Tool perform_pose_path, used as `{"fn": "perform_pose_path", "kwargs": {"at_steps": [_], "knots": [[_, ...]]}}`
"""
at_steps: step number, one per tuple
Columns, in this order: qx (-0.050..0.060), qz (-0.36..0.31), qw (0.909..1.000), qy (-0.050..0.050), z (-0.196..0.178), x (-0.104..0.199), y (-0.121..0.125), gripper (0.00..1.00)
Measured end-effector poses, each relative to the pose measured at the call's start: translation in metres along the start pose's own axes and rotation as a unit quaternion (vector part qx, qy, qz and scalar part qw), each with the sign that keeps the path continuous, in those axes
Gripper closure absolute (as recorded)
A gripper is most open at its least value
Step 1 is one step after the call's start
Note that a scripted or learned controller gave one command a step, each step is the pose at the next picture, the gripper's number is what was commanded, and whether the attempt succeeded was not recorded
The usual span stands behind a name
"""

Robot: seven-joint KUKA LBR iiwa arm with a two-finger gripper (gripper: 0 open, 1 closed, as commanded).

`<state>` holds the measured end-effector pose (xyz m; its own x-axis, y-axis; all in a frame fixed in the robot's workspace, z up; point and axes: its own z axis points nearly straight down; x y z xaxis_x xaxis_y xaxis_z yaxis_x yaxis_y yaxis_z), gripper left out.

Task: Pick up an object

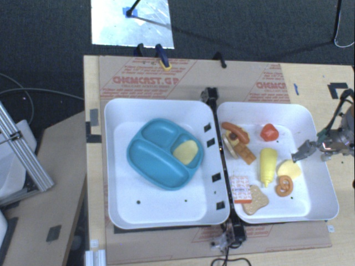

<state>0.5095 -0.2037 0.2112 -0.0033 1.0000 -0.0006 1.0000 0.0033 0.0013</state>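
Dark carpet surrounds the bench (183,73), which is covered with printed brown board and bears two white bins side by side. In the left bin (119,121) lies a blue tray (152,159) with compartments, and a pale yellow piece (187,151) sits in its right compartment. The right bin (310,204) holds the small food toys. A yellow bottle (268,165) lies near the middle; its long axis runs almost straight up and down in the view, with the narrow end pointing toward the lower edge. Above it sits a red tomato (269,132). A hot dog (235,132) lies at the upper left of this bin, slanted, with a brown piece (244,153) just below it. A pretzel (284,185) lies to the lower right of the bottle, touching a yellow lump (290,169). A toast slice (255,200) and a small printed packet (240,187) lie near the bottom left. The gripper (304,151) reaches in from the right, just beside the yellow lump, low over the bin. I cannot tell if its fingers are spread or closed, and nothing is seen between them.
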Motion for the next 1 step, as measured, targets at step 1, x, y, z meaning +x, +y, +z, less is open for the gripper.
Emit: {"fn": "perform_pose_path", "kwargs": {"at_steps": [1], "knots": [[0.0,0.001,1.0,0.0,0.1288,-0.0022,-0.009,0.0]]}}
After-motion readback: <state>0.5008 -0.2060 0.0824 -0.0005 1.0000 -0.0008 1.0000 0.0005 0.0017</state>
